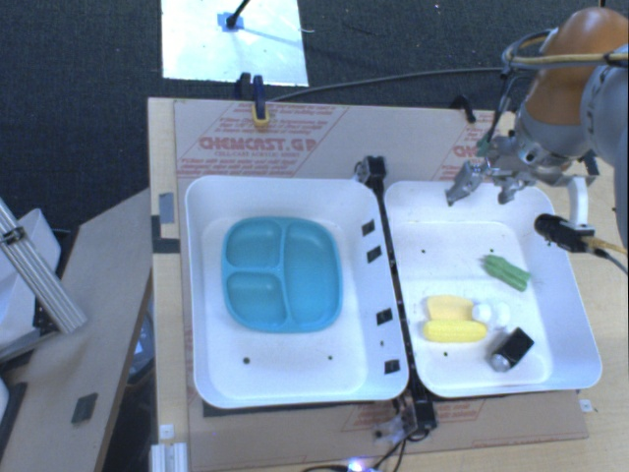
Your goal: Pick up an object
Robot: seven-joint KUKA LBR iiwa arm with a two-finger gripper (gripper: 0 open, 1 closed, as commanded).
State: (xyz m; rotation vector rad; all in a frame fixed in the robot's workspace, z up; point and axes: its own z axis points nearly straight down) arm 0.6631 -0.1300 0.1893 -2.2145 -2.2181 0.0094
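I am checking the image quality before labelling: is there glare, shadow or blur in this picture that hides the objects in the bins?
Camera view: even light, soft shadows; the white right bin looks bright, so the white piece beside the yellow block nearly blends in; the blue tray is clear; the gripper is slightly soft.

Green pod (506, 271), yellow pieces (453, 321), white lump (488, 313), black block (511, 348) lie in right bin (432, 209)

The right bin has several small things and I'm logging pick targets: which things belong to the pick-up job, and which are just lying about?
Job:
tool, open, above the right bin
green piece
yellow pieces
small black block

Lying about:
blue divided plate in the left bin
clamp on the bench's far edge
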